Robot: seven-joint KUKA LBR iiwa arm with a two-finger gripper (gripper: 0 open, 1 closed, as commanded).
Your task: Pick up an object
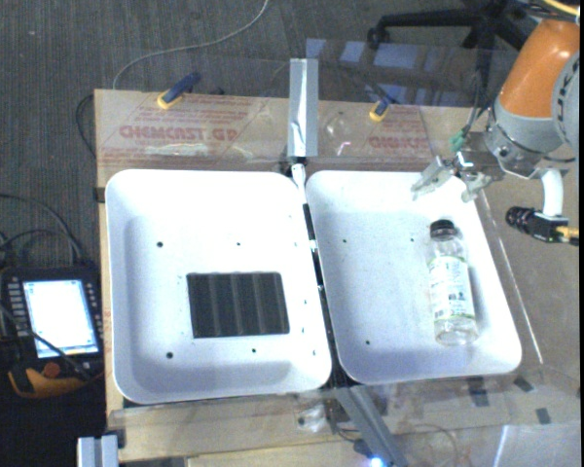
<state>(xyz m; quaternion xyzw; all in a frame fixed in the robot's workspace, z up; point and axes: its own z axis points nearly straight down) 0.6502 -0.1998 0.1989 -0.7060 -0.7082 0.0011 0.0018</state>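
Clear plastic bottle (452, 285) lying flat, right bin (370, 261), lower right of frame, untouched. My pincer (451, 175) above bin's upper rim, prongs apart, holding nothing. Approach, descent, grasp, lift remain, I judge.

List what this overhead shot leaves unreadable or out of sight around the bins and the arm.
- Label text on the clear bottle in the right bin: too small to read.
- Arm above its orange band: cut off by the camera view's top and right edges.
- Gripper near the right bin's far rim: small and blurred, its state unclear.
- What the dark ribbed rectangle in the left bin is: not discernible.
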